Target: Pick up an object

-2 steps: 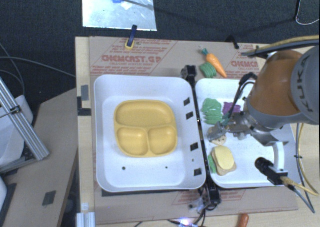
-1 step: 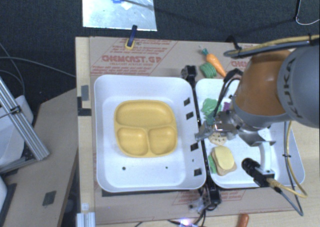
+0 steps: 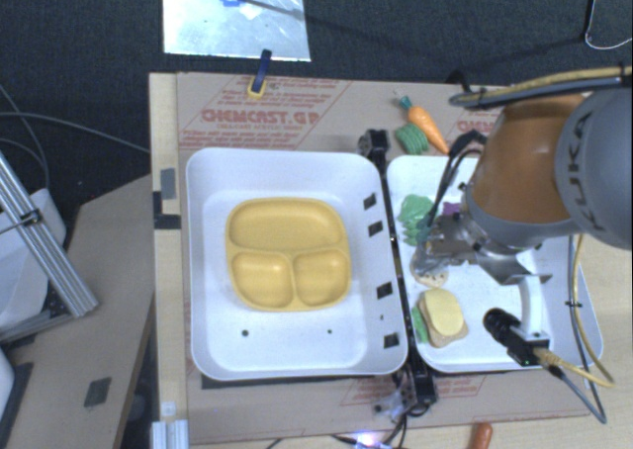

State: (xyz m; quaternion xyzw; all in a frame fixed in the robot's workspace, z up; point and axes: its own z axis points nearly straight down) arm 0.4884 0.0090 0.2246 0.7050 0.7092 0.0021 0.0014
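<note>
Near the left wall of the right bin (image 3: 477,366), my gripper (image 3: 432,264) hangs just beside the toy sandwich (image 3: 442,316) in the front left corner; I cannot tell if my gripper is open, so I should line up right over the sandwich and go down slowly.

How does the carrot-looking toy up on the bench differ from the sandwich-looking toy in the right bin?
The orange toy carrot with green leaves lies outside the bins on the brown board above the right white bin; the tan-and-yellow toy sandwich lies inside that bin near its lower left corner. The carrot is slim and tapered; the sandwich is broad and blocky. The carrot lies far from the claw; the sandwich lies just below it. Both look like toy food.
</note>
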